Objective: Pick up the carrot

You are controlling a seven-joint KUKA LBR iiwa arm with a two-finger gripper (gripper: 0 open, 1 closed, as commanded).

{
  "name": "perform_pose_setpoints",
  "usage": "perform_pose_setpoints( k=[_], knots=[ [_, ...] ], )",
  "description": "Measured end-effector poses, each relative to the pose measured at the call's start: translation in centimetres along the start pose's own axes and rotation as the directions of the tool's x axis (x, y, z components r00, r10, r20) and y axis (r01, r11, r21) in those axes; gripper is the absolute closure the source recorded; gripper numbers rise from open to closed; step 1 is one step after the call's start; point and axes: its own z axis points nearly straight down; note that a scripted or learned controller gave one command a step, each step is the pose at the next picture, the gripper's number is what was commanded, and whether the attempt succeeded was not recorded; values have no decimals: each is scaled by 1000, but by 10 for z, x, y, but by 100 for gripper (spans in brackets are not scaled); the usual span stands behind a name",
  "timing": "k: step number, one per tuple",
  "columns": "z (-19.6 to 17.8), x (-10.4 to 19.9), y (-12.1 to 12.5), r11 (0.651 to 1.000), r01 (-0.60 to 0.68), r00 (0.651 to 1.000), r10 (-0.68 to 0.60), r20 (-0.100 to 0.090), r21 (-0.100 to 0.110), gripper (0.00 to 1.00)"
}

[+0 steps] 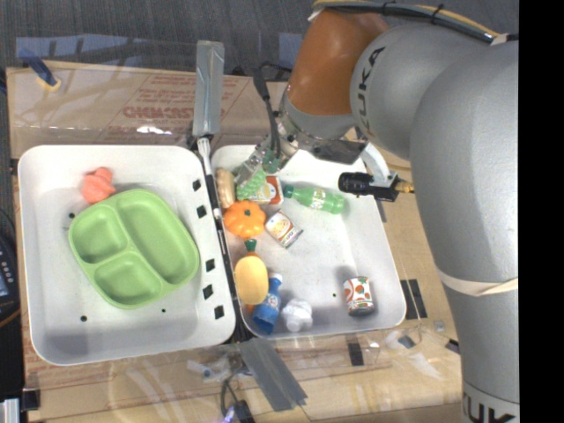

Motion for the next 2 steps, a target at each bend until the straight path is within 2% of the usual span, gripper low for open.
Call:
perform_pose_setpoints(
  k=[1, 2],
  knots=[
    [-13, -17, -26, 967, -254, 967, 254, 1, 3, 100],
    [-30, -38, -31, 938, -346, 938, 346, 1, 3, 100]
  ],
)
